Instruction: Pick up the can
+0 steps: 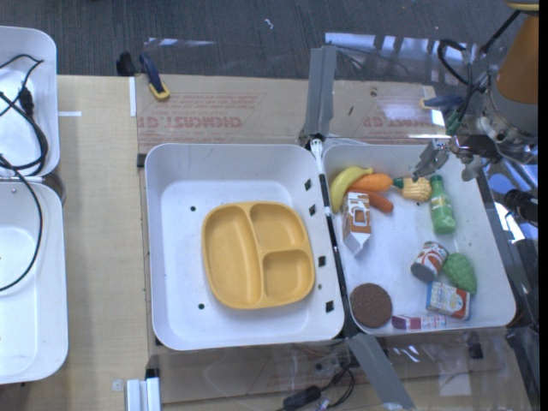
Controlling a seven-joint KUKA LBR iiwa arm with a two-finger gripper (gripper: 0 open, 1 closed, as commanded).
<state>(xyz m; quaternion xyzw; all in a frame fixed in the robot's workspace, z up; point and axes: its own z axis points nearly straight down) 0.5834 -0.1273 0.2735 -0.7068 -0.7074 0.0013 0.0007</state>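
The small silver can with a red-and-white label (429,260) is seen lying on its side in the right white bin (488,229), untouched by the arm.

The claw (449,154) is held over the far edge of the right bin, with fingers spread and nothing between them, well apart from the can. The can is placed toward the bin's near right part, just beside a green bumpy toy vegetable (461,272), with a small colourful carton (449,300) nearer the front edge. A green plastic bottle (442,204), a yellow corn cob (416,188), a yellow banana (347,183) and an orange carrot (372,181) are gathered toward the far side. A yellow divided tray (257,253) is held in the left white bin (171,229).
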